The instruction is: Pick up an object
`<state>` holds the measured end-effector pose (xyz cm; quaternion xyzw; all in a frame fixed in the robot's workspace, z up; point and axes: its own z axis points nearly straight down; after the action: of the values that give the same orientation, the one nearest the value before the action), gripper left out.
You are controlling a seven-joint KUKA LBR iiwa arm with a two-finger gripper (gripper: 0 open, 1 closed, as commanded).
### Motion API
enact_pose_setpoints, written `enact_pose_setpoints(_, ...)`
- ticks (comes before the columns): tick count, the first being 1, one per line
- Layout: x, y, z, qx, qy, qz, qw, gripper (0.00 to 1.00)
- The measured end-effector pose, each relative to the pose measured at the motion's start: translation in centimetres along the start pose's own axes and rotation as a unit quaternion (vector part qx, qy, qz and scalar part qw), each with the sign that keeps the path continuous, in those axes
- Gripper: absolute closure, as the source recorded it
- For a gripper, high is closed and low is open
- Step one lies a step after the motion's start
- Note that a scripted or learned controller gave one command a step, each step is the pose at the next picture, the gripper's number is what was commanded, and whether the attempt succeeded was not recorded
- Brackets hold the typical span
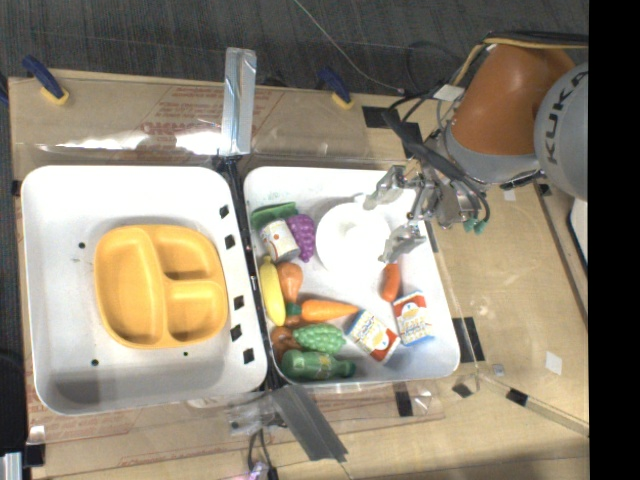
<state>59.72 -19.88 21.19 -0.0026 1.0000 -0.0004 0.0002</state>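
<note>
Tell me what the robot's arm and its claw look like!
The arm is chunky and rounded, with smooth grey shells and a big shiny orange band near the wrist. Black cables run along its wrist. The gripper is small and silvery metal, made of thin bars and joints, with little teal bits on one side.
</note>
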Motion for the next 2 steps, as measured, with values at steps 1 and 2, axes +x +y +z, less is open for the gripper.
enact_pose_setpoints(1, 2.1, -0.6, 8.3, 0.001, -0.014, 0.000, 0.9999, 0.00)
enact_pose_setpoints(2, 6.7, -1.0, 11.2, 0.001, -0.009, 0.026, 0.9996, 0.00)
